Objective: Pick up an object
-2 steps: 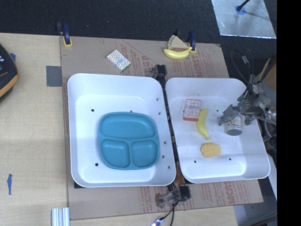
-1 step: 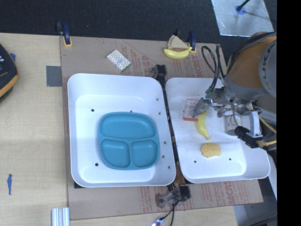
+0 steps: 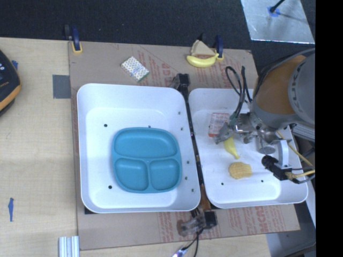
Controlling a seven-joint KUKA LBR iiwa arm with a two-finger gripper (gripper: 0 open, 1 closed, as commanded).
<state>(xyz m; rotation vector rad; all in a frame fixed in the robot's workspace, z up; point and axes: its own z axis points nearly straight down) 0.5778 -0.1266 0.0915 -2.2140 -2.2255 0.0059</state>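
The gripper [image 3: 231,135] hangs low in the right bin [image 3: 214,191], just above a small yellow banana-shaped piece [image 3: 232,148]; whether its fingers are spread cannot be told. Beside it lies a packet with red print [image 3: 216,123], unreadable. Faint red lettering crosses the cardboard sheet [image 3: 252,224] on the tabletop [image 3: 32,159], also illegible.

A robotics lab — clamped cardboard [image 3: 161,58] on a bench [image 3: 32,143], cabled arm [image 3: 284,90] over white bins [image 3: 86,143]
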